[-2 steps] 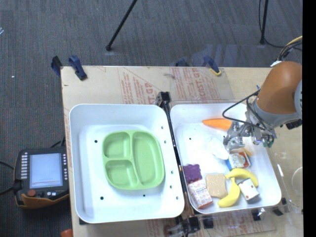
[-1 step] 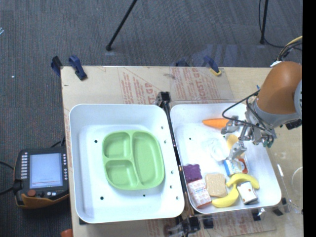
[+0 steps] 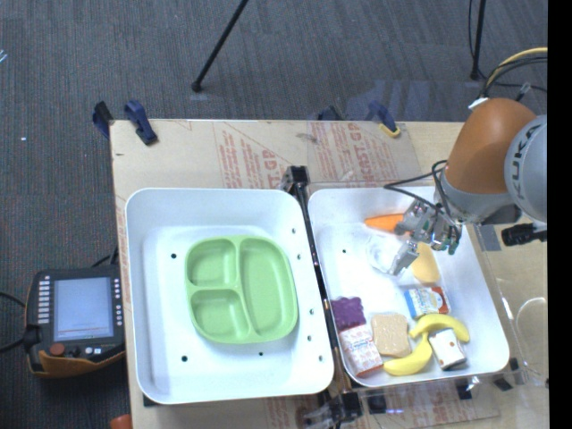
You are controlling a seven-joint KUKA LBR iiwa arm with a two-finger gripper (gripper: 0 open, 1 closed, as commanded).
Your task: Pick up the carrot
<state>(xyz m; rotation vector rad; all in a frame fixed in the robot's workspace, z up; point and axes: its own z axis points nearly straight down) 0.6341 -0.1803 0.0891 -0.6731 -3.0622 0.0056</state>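
A bench [image 3: 223,150] faced with brown cardboard-like sheeting, printed in red lettering too skewed to read, stands on dark grey carpet; blue clamps [image 3: 140,121] grip its far edge, and thin black tripod legs [image 3: 223,32] cross the floor beyond. A handheld control pendant [image 3: 79,315] with a pale screen lies on the floor to the left. Two shallow white plastic bins with rounded corners sit side by side. The left bin [image 3: 147,231] holds a light green compartment plate [image 3: 241,289], smooth and glossy, with three wells. The right bin [image 3: 474,280] holds the carrot [image 3: 384,223], an orange tapered piece lying at the far side of that bin, just left of the gripper [image 3: 407,256]. The arm [image 3: 490,159], with its orange band, reaches in from the right; the gripper's fingers appear slightly parted over a clear, crumpled wrapper-like item [image 3: 384,257], and nothing is seen held between them. Near the bin's near edge lie a purple lumpy piece [image 3: 348,311], a red-and-white packet [image 3: 360,349] whose print is illegible, a tan slice of bread [image 3: 391,333], a yellow banana [image 3: 429,342], a blue-labelled small carton [image 3: 418,302] and a pale yellow wedge [image 3: 427,268].
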